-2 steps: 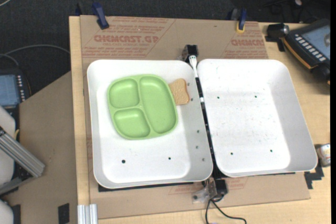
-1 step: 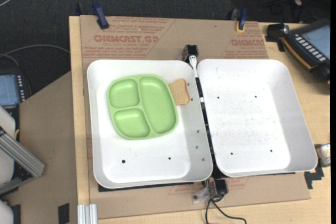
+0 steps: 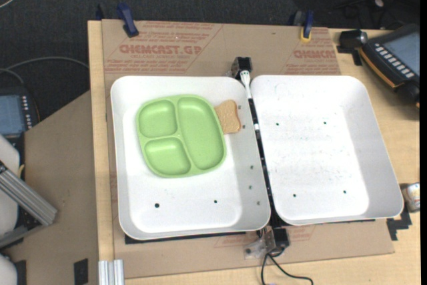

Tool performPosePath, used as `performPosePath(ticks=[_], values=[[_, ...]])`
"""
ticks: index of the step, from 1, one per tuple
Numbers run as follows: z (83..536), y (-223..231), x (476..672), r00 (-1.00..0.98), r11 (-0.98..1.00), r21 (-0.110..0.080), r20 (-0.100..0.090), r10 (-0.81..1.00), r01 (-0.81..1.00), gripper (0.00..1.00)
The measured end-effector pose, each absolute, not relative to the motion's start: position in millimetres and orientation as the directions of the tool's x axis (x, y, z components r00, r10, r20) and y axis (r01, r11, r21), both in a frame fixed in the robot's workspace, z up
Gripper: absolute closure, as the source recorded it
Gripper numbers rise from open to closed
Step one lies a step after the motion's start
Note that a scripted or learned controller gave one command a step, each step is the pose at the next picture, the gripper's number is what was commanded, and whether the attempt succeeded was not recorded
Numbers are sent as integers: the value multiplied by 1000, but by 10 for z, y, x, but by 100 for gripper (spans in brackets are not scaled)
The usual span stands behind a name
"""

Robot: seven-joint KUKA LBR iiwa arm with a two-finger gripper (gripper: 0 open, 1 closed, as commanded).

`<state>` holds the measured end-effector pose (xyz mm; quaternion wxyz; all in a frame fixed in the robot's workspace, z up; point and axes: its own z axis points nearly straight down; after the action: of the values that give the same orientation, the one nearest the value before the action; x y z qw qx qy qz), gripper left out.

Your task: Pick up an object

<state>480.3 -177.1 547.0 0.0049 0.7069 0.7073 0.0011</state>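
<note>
A green plate (image 3: pixel 180 135) with three compartments lies in the left white bin (image 3: pixel 180 210), in its upper half. A tan, toast-like slice (image 3: pixel 229 117) rests against the plate's right rim, close to the divide between the bins.
The right white bin (image 3: pixel 320 150) sits beside the left one on a brown board (image 3: pixel 167 47). Blue and yellow clamps (image 3: pixel 127 20) hold the board's far edge. A tablet-like device (image 3: pixel 393 57) lies at the far right.
</note>
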Motion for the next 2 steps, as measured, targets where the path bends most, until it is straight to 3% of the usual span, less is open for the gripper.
performPosePath(ticks=[1,2], values=[[4427,-1402,4790,-4,4,-11,4,1000,1000,100],[3354,-1127,4785,-1,2,-11,3,1000,1000,100]])
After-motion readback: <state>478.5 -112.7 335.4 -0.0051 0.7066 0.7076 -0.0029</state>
